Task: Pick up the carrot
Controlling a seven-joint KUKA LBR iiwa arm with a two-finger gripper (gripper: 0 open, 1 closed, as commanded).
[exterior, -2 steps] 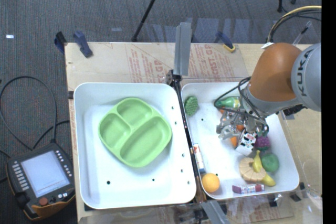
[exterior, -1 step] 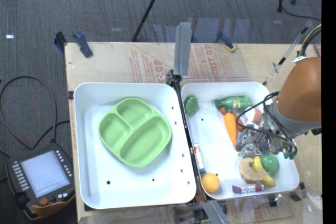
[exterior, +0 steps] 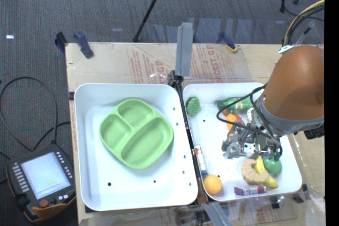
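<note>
- Down in the right bin (exterior: 212, 114), gripper (exterior: 237, 144) low among the clutter, orange band of the arm (exterior: 296, 82) looming above it.
- Fingers lost in a tangle of metal and cables; open or closed, impossible to tell.
- Carrot (exterior: 231, 118) lying in the upper middle of that bin, just above the gripper, partly tucked under the wrist; touching or not, unclear.
- Green bottle (exterior: 234, 104) right beside the carrot, on its far side.
- Green scrubber (exterior: 193, 106) up against the bin's left wall.
- Orange fruit (exterior: 212, 184) near the front edge, marker (exterior: 199, 159) along the left wall.
- Banana (exterior: 261, 168), green pear-like fruit (exterior: 273, 164) and round cracker (exterior: 250, 172) bunched at the front right.
- Over in the left bin (exterior: 90, 108), green divided plate (exterior: 136, 133) sitting alone.
</note>
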